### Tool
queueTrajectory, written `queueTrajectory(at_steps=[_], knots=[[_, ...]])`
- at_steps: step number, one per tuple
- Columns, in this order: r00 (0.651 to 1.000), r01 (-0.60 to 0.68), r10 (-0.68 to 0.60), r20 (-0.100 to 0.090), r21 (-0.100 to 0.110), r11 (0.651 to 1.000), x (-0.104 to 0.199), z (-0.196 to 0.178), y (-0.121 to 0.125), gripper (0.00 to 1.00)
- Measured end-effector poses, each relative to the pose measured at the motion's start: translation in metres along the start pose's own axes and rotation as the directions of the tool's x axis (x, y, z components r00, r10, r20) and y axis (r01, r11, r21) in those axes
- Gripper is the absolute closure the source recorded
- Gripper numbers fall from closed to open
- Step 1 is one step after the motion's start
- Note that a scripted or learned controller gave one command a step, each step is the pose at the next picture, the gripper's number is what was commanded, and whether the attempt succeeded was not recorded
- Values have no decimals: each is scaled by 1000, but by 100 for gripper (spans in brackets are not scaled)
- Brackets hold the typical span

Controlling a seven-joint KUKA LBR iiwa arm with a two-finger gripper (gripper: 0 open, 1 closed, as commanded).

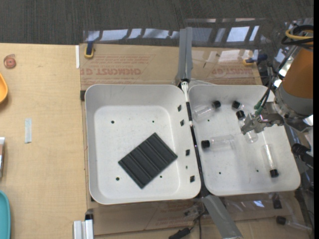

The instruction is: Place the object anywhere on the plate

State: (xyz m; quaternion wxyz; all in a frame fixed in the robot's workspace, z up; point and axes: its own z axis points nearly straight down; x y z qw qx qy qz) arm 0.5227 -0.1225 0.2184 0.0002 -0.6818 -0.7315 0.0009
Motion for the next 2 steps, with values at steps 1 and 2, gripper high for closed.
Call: queueTrajectory(at_steps=[1, 2], knots=[[1000, 7, -7, 1, 0, 1000, 39, -31, 89, 100], [999, -47, 47, 0, 2, 999, 129, -38, 49, 100]])
